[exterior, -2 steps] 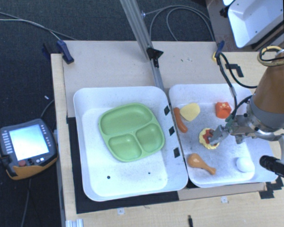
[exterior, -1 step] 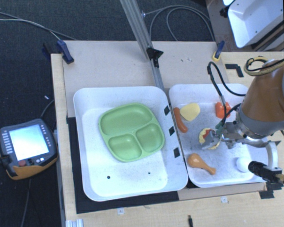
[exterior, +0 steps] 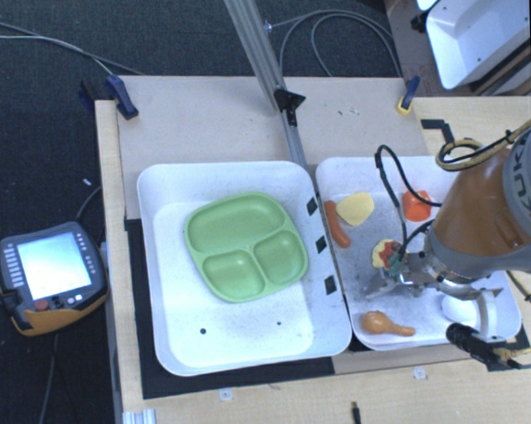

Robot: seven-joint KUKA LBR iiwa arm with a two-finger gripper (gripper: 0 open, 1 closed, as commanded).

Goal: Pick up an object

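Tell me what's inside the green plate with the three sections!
Nothing that can be seen: all three sections of the green plate look bare. It sits alone in the left bin. The toy food lies in the right bin, partly covered by the arm.

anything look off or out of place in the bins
Nothing looks spilled or broken. The green plate sits slightly askew in the left bin. In the right bin, the sausage, yellow piece and drumstick lie scattered loose. The gripper is low among them.
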